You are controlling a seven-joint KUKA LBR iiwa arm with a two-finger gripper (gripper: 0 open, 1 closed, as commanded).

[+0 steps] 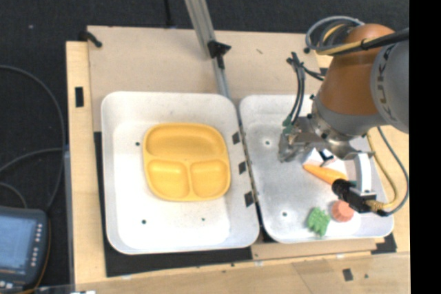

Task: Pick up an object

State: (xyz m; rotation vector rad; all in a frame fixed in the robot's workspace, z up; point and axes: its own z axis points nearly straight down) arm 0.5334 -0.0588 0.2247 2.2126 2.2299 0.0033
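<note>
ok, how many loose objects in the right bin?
3 visible: an orange carrot-like piece below the hand, a green toy near the front edge, a pink piece beside it. The arm may hide more.

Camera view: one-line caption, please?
Gripper low in right bin near carrot; yellow tray in left bin.

Yellow divided plate (pixel 186 162) sits mid left bin (pixel 114 148). Aluminium post (pixel 196 3) slants from top centre. Grey screen device (pixel 21 244) at lower left edge.
</note>
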